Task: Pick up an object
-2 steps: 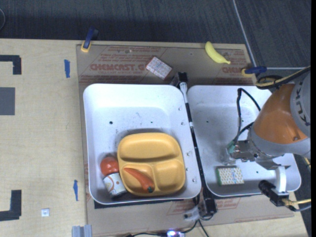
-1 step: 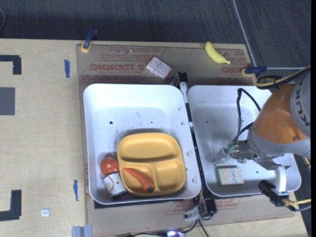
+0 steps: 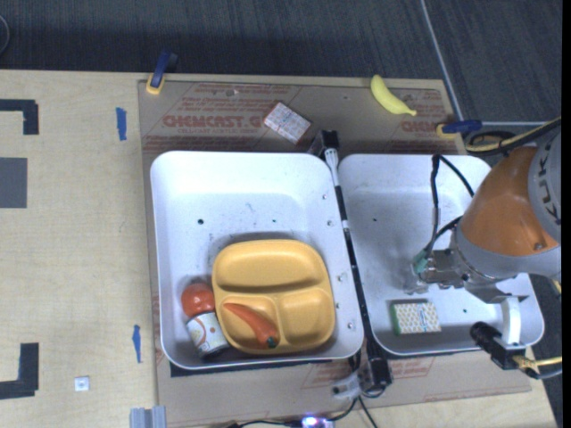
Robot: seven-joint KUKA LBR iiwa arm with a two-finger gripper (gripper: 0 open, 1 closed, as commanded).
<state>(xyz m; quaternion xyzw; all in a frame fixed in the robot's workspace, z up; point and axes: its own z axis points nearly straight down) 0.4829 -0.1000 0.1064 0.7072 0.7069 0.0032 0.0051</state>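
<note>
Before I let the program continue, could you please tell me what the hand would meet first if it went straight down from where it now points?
Probably the bare floor of the right bin, beside the sponge; the hand seems just above it, though depth is unclear.

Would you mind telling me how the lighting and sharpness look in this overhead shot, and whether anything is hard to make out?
Camera view: lighting is even, with soft shading inside the left bin beside the yellow tray; the whole image is slightly soft; the gripper sits shadowed under the arm, its details unreadable.
</note>
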